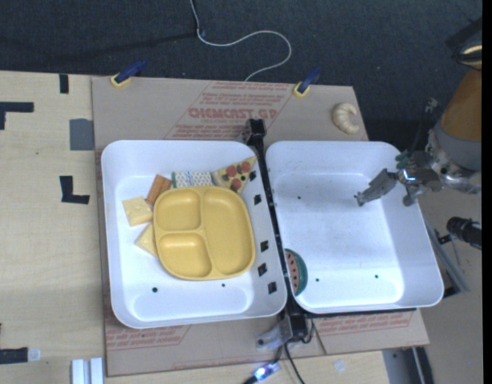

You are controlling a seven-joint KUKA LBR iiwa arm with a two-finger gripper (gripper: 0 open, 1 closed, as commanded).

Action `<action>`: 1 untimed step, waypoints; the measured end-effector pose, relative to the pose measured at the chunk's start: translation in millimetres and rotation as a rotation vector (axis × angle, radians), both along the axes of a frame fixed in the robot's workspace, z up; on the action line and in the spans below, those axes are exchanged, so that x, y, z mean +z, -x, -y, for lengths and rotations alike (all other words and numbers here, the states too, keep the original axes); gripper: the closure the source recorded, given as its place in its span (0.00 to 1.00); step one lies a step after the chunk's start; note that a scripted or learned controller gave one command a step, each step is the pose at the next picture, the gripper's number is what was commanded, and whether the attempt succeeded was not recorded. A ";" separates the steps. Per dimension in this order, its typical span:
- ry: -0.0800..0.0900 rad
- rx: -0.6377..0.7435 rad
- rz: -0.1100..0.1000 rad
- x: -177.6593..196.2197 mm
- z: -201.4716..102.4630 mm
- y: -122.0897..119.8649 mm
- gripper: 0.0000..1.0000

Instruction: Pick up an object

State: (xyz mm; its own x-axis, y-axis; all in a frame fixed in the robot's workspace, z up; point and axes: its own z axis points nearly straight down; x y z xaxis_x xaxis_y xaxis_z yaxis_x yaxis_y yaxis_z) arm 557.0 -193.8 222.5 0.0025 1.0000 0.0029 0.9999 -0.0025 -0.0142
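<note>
In the left bin (126, 294) lies a yellow divided plate (204, 232). Small toy foods crowd its upper left side: a pale yellow square (137, 210), a brown piece (158, 187), a speckled strip (191, 179) and a pizza slice (238, 172). My gripper (390, 194) hangs over the upper right part of the right bin (350, 294). It is open, one finger (372, 192) stretched to the left, with nothing between the fingers. It is far from all the toys.
A round green and red item (294, 269) sits at the right bin's left wall by the divider. A beige lump (346, 117) lies on the cardboard behind the right bin. A white cable (254, 38) trails across the back.
</note>
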 end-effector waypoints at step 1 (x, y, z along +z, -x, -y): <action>0.003 0.003 0.013 7.2 -0.2 -2.8 0.00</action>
State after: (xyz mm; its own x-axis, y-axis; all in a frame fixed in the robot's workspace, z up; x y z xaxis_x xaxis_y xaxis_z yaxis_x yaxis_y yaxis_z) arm 559.8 -193.6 229.7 -0.0009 1.0000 -0.0001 1.0000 0.0009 -0.0016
